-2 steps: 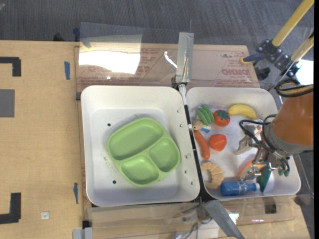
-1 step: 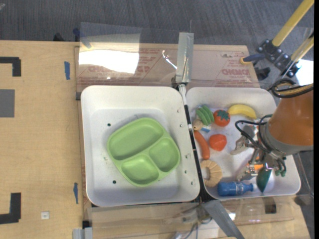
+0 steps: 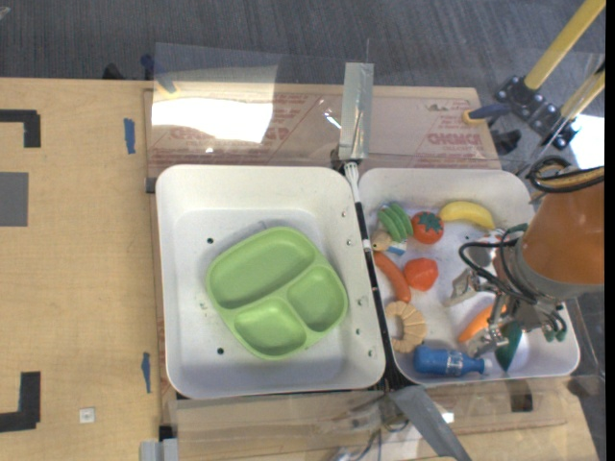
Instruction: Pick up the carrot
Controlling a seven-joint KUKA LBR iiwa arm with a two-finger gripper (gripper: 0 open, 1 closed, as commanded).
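The wooden surface (image 3: 77, 257) carried two shallow white bins side by side. The left bin (image 3: 183, 200) held a green divided plate (image 3: 277, 291) with three compartments, lying near the bin's middle. The right bin (image 3: 557, 358) held a scatter of toy foods. The grey arm with its orange band (image 3: 575, 238) reached in from the right over that bin's right half, and its end effector (image 3: 492, 323) hung low near the bin's lower right. Whether the end effector was apart or together could not be told, since cables and metal parts blurred it. The carrot (image 3: 474, 327), a small orange piece, lay right at the end effector, partly hidden by it; whether it was gripped could not be told. A yellow banana (image 3: 467, 214) lay near the top of the bin, a blue bottle (image 3: 444, 361) along the bottom edge, and a long orange-red sausage-like piece (image 3: 392, 276) beside the left wall. A tan ridged piece (image 3: 407, 322) sat below it, a tomato (image 3: 428, 226) and a red-orange round piece (image 3: 420, 274) sat near the middle, and a green vegetable (image 3: 394, 222) lay at upper left.
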